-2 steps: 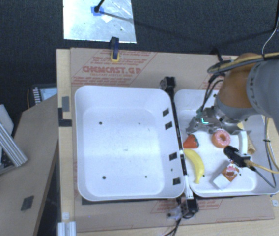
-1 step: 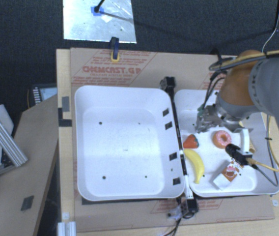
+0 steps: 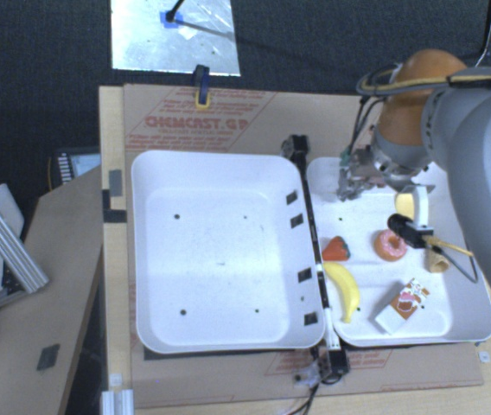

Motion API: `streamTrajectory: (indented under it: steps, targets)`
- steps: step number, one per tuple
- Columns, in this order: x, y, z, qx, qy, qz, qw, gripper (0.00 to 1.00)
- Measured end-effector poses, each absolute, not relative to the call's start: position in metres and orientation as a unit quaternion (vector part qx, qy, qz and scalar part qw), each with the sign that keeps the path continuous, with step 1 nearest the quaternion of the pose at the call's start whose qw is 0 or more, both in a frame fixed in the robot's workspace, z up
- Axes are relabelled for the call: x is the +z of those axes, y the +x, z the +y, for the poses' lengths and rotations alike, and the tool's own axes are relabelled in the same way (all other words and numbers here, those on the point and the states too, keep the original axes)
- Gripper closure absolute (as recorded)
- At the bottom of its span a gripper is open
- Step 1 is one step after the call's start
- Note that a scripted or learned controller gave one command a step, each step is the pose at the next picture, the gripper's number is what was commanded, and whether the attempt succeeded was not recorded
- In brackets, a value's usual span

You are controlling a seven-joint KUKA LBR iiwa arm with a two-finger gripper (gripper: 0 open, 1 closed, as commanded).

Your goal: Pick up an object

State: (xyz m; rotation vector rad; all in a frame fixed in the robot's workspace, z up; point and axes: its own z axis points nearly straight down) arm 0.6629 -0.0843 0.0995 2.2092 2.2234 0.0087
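Reaching in from the right over the right bin (image 3: 466, 318), gripper (image 3: 350, 184) hanging near its far-left corner; cannot tell the jaw state. Lying scattered below for picking: banana (image 3: 343, 288), long axis running near-to-far beside the divider; then donut (image 3: 390, 245); then strawberry (image 3: 336, 249), tip pointing far.

Dark carpet floor (image 3: 38, 50) — wooden bench (image 3: 64, 258), perhaps foil sheet (image 3: 175, 22) beyond.
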Motion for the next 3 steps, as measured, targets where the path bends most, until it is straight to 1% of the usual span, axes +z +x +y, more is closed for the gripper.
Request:
streamTrajectory:
  steps: [1, 2, 3]
  targets:
    - [0.192, 0.672, -0.006, 0.0056, 0.703, 0.711, 0.004, 1.0]
    - [0.197, 0.67, -0.012, 0.0022, 0.704, 0.71, 0.002, 1.0]
    - [0.208, 0.671, -0.012, 0.0029, 0.702, 0.712, 0.004, 1.0]
